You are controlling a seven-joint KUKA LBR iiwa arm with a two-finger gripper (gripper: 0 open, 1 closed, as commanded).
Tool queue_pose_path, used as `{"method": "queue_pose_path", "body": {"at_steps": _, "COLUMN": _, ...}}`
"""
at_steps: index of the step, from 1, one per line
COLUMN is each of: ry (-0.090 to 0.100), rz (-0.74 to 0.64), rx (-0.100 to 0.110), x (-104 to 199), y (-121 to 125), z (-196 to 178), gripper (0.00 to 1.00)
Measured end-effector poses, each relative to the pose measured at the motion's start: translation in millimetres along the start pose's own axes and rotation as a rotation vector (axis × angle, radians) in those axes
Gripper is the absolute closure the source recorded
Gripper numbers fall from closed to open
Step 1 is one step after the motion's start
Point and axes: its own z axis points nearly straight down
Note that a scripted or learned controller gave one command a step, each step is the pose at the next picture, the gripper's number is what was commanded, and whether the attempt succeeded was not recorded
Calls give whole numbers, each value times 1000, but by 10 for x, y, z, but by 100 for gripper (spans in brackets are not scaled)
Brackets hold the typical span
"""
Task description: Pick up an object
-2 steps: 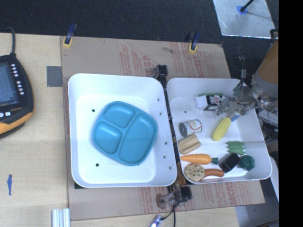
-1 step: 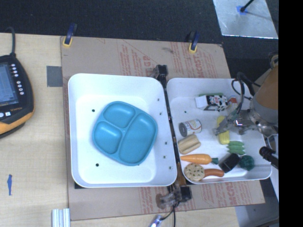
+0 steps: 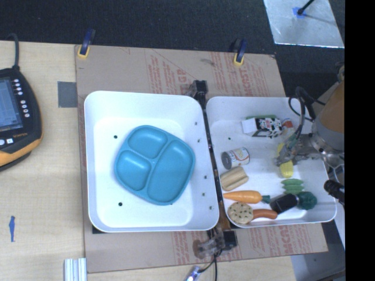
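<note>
At the right edge of the right bin (image 3: 215, 157), the arm (image 3: 331, 113) reaches in from the right, and its hand (image 3: 293, 151) hangs low over the bin's upper right part, at a small yellow piece (image 3: 286, 168). Whether the hand is released or clenched cannot be told from above, and nothing can be seen grasped in it. The yellow piece lies just below the hand, touching or nearly so, and looks like the nearest thing to pick. A green piece (image 3: 292, 184) sits just beyond it, toward the bin's near side. Farther left lie a small can (image 3: 236, 156), a tan block (image 3: 232, 178) and a carrot (image 3: 242, 196), its long axis running left to right. A black and white carton (image 3: 265, 126) lies to the hand's upper left. The left bin (image 3: 99, 157) carries a blue divided plate (image 3: 154, 164), well apart from the hand.
</note>
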Motion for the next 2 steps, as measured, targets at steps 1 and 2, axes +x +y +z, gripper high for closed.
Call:
{"method": "queue_pose_path", "body": {"at_steps": 1, "ry": 1, "rz": 1, "rx": -4, "x": 517, "y": 220, "z": -251, "gripper": 100}}
{"method": "queue_pose_path", "body": {"at_steps": 2, "ry": 2, "rz": 0, "rx": -4, "x": 1476, "y": 223, "z": -910, "gripper": 100}}
